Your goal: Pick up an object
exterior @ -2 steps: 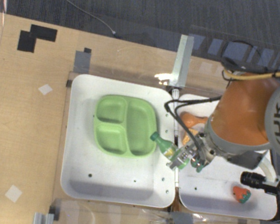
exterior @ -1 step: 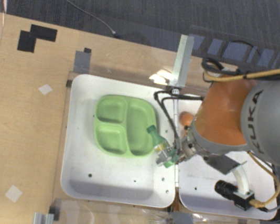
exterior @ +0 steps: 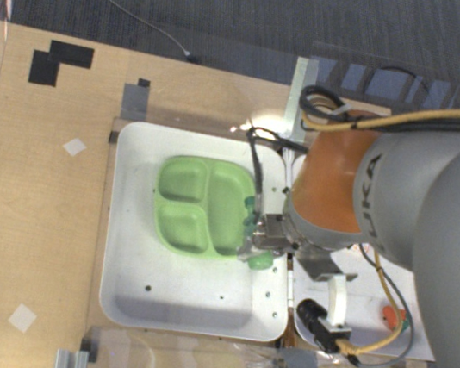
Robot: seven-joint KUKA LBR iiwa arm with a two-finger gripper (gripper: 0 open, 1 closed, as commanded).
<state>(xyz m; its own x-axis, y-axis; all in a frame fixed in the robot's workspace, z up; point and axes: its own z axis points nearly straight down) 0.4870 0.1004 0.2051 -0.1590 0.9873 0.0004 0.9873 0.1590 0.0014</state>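
Note:
A light green plate [exterior: 200,204] with three compartments lies in the left white bin [exterior: 122,283], toward its right side. My gripper [exterior: 258,238] is down at the plate's right edge, near the wall between the two bins. A small green piece [exterior: 261,262] shows just below the gripper. The wrist hides the fingertips.
The arm's grey body and orange band [exterior: 330,187] cover most of the right bin. A small orange thing [exterior: 389,316] lies in the right bin near the cable. Black tape marks [exterior: 58,61] sit on the wooden bench at the far left.

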